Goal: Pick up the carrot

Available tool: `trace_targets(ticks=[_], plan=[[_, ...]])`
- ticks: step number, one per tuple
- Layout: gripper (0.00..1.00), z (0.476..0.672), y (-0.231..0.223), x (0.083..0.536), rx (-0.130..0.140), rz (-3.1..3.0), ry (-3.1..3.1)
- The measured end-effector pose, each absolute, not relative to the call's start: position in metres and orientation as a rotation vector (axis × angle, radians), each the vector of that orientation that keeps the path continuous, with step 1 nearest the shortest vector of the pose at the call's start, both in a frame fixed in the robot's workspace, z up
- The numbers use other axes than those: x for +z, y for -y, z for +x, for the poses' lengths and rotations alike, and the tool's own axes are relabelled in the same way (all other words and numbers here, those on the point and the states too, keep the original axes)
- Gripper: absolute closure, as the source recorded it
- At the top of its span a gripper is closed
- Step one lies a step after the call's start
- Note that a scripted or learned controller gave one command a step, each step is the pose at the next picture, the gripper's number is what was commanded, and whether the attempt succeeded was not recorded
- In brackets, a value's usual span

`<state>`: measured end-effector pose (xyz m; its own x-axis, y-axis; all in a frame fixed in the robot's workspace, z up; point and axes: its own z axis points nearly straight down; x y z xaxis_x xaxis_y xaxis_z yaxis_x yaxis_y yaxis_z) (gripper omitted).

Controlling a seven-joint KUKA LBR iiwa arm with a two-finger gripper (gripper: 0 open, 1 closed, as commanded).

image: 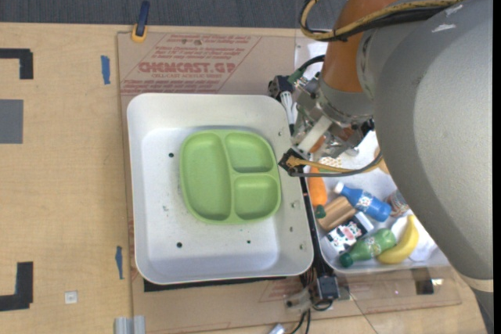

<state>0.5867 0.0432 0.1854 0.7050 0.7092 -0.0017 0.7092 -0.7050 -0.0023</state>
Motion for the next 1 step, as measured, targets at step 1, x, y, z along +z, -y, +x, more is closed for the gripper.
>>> trace_targets(ticks=[1], plan=[[0.00, 0.5868, -0.0417, 0.1859, 0.006, -2.902, 1.203]])
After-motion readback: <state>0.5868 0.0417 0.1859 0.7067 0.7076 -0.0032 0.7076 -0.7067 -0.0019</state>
